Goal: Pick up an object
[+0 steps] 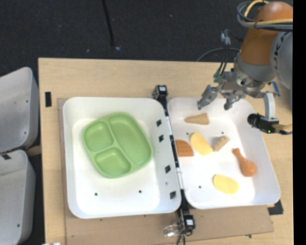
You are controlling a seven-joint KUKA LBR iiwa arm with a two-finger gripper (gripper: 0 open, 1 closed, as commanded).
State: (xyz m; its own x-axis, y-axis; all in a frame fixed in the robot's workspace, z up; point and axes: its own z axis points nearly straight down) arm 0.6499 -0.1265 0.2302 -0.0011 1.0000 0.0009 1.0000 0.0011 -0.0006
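Note:
The right bin point(260, 180) holds several food-like pieces: a tan wedge point(198, 119), a yellow piece point(201, 144), a small grey-tan piece point(221, 143), an orange-brown slice point(183, 148) by the divider, an orange drumstick shape point(244, 162) and a yellow oval point(225, 184). My gripper point(217, 99) hangs over the far end of the right bin, just beyond and to the right of the tan wedge. Its two fingers are spread open with nothing between them.
The left bin point(74, 188) holds a green divided plate point(117, 144). A row of clips runs along the seam between the bins point(169, 152). The arm comes in from the upper right. Wooden bench surface surrounds both bins.

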